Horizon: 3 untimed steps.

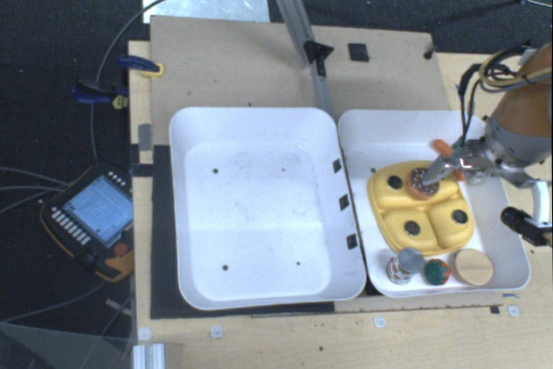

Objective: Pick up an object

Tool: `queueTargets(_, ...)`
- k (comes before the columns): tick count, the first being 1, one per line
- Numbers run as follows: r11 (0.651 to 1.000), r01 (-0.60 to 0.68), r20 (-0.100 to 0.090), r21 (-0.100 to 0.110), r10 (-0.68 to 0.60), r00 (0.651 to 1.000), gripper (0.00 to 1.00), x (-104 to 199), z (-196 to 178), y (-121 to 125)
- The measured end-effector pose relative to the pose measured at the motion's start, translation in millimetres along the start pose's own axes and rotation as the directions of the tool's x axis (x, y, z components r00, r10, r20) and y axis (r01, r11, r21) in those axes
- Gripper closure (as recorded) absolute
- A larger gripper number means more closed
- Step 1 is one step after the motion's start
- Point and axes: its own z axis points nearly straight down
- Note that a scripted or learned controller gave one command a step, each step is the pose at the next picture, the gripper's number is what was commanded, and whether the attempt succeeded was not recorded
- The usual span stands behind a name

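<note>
Two white bins sit on a tan bench above dark carpet.

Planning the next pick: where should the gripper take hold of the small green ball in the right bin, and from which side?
Probably straight down onto the green ball, fingers closing across its middle along the front-back line. It is round, so any width works, but a metal cup sits close on one side and a tan disc on the other, while the yellow tray lies just behind.

The arm is cut off by the right edge.
</note>
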Motion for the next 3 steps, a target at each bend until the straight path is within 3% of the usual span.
queueTargets(1, 1.0, 0.001, -0.004, 0.002, 0.0, 1.0, 1.0, 0.6, -8.3, 0.0)
queueTargets(3, 1.0, 0.002, -0.003, 0.007, -0.002, 1.0, 1.0, 12.6, -123.3, 5.7)
